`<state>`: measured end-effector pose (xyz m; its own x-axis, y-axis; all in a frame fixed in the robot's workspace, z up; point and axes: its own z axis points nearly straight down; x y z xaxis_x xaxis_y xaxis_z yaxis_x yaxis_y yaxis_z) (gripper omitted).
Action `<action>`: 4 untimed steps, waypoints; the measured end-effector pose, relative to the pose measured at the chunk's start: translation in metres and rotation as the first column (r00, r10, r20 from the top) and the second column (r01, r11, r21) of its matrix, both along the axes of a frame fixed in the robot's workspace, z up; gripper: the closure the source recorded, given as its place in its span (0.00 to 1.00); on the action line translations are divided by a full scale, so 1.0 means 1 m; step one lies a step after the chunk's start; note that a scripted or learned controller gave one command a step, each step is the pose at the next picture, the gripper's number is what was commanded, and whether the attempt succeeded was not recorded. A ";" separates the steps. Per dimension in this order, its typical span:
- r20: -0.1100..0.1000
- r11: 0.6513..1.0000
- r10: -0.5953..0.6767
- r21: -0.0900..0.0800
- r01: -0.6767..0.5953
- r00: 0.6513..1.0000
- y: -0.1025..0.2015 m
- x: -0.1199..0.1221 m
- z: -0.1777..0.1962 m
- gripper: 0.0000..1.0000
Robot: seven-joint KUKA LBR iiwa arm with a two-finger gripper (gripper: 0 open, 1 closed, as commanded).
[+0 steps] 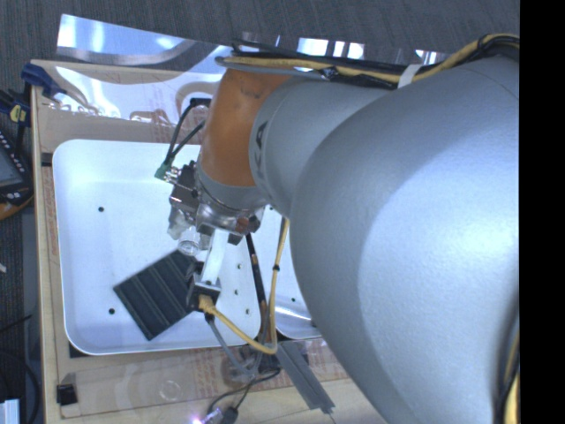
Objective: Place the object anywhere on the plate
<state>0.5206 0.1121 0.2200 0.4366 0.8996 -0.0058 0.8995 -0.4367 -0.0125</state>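
Closest to you is the arm. Its broad grey body crosses over the right side of the white bin and hides whatever lies under it. At the bin's near edge the pale wooden bench shows as a strip, with a grey bracket and a loose cable lying on it just outside the bin's near rim. Inside the bin, toward its near wall and somewhat left of its middle, you see the black ribbed slab lying flat on the floor, turned at a slant to the bin's walls. Just beyond the slab, about mid-bin, the gripper hangs low over the white floor, close beside the slab's far corner. You cannot tell from this angle whether it is open or closed, and nothing is seen held in it. Above it the orange band of the wrist rises over the bin's far half. A few small dark dots mark the bin's bare floor to the left. Past the bin's far wall a shiny metal strip runs along the bench.
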 end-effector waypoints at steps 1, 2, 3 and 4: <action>-0.006 1.000 0.010 0.000 -0.010 1.000 0.002 -0.001 0.008 1.00; 0.005 0.979 0.205 0.002 -0.205 0.979 -0.024 0.043 -0.030 1.00; 0.004 0.988 0.157 0.001 -0.157 0.988 -0.004 -0.047 -0.116 1.00; 0.012 0.919 0.395 0.001 -0.395 0.919 -0.036 -0.043 -0.029 1.00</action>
